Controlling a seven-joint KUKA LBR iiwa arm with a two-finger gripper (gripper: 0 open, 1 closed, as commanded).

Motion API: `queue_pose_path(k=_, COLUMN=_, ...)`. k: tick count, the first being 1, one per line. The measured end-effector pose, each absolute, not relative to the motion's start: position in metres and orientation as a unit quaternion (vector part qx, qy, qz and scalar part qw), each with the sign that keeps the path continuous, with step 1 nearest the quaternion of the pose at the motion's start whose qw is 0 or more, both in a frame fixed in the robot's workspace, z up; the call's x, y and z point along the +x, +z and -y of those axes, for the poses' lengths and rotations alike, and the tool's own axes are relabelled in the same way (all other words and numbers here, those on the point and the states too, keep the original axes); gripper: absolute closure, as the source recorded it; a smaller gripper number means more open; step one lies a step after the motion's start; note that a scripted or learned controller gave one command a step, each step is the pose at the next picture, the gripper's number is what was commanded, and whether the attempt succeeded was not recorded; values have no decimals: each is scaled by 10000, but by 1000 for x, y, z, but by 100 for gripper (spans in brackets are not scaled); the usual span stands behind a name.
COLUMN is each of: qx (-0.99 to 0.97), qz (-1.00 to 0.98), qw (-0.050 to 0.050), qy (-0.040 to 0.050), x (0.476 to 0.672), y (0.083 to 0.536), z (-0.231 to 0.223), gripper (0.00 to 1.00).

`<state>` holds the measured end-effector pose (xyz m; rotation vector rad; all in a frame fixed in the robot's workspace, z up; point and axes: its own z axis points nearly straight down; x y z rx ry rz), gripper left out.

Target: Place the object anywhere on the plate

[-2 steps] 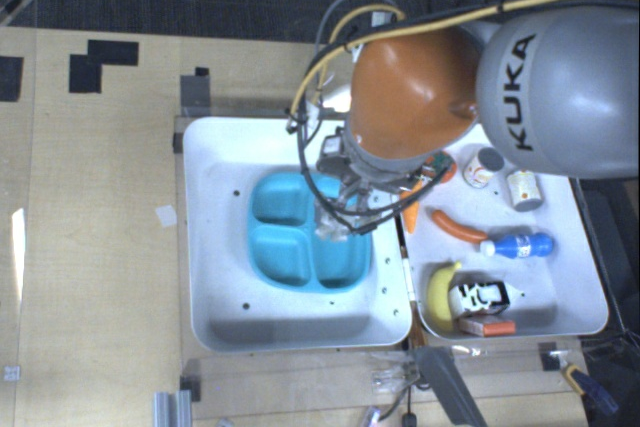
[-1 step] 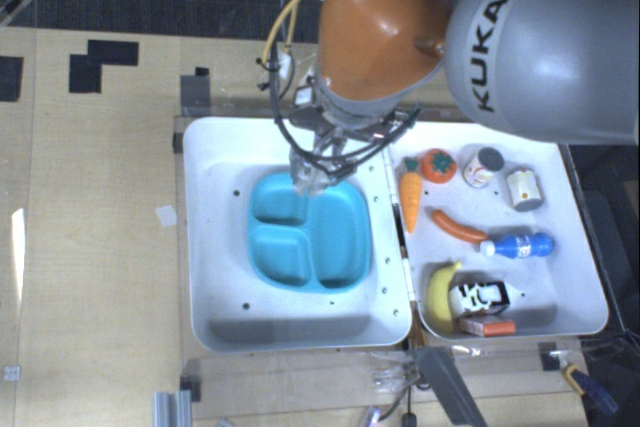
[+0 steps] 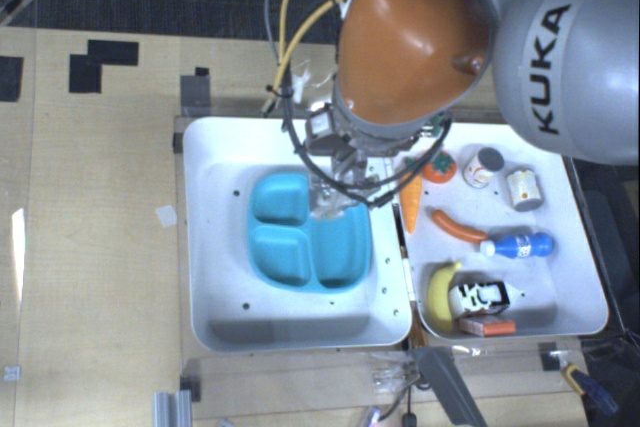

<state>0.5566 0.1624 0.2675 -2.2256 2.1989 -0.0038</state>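
KUKA arm's gripper (image 3: 333,198) hangs over the blue divided plate (image 3: 300,260) in the left bin (image 3: 215,215); wrist and cable loops (image 3: 290,5) hide the tips, so can't tell if the fingers are spread, shut, or pinching anything.

Which object is meant for the plate isn't clear. None is seen lying on it. The candidates sit in the right bin (image 3: 590,295): carrot (image 3: 410,200), sausage-like item (image 3: 458,225), blue bottle (image 3: 520,245), small can (image 3: 522,187), banana (image 3: 443,287) etc.

Risks, as judged: a release off-centre could drop an item on a compartment ridge and let it roll into the bin; dangling cables may snag on the bin's rim.

Readable text: "KUKA" on the grey arm link (image 3: 555,65). Can and bottle labels too small to read.
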Motion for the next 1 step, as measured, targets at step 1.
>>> queue_pose_path(k=1, qx=-7423, qz=-6701, qw=33, qy=-1, x=505, y=196, z=-173, gripper=100)
